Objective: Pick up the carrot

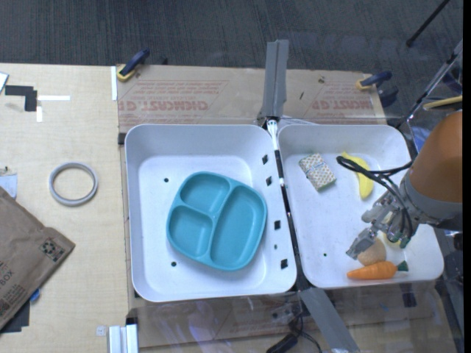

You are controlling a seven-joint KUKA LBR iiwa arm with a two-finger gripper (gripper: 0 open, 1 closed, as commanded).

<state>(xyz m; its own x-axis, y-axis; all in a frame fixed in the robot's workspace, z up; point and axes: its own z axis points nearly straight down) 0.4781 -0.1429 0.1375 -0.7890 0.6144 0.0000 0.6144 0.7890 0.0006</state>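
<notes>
While the small orange carrot with a green stem end [374,271] lies on the floor of the right-hand shallow white bin [321,270], close to that bin's near rim, the pick is not yet made: nothing shows between the fingers of the two-finger gripper [366,243]. The gripper hangs low in the same bin, just above and beside a rounded tan, potato-like piece [372,254] that sits touching or nearly touching the carrot's upper side. How wide the gripper stands cannot be told, since its metal parts overlap with cables and with the tan piece behind them. By my reading, the approach is under way but aimed slightly off, toward the tan piece rather than the carrot; what is left is to settle over the carrot, close on it, and lift it clear.

Counting what lies in the right bin: one carrot, one tan piece, one yellow banana [359,175] near the far wall, and one small pale checked block, perhaps a sponge [318,170], just left of the banana. The left-hand shallow white bin [143,197] holds one turquoise plastic plate with three compartments [217,220], with nothing on it. Two bins in all sit side by side on brown cardboard [191,94]. On the pale wooden bench top [66,123] to the left rests one roll of tape [73,183], well apart from the bins. The grey arm with its orange band [441,168] reaches in from the right.
</notes>
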